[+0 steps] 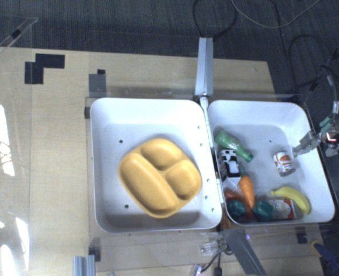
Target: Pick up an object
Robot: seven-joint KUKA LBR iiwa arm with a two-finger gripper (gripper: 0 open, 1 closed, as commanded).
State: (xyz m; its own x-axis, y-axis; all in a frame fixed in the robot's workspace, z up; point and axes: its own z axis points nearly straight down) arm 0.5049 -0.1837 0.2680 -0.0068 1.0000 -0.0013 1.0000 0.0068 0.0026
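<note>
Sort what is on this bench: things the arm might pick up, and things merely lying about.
Candidates, right bin:
green plastic bottle
small red-and-white can
yellow banana
orange carrot
black-and-white toy
teal object
two-finger gripper, beside the can

Just lying about:
yellow three-compartment tray, left bin
black cables

The 2 bins sit side by side — the left bin holds 1 divided plate. In the right bin, a bottle lies by the dividing wall, a can to its right, a banana nearer the front — a carrot left of it.
</note>
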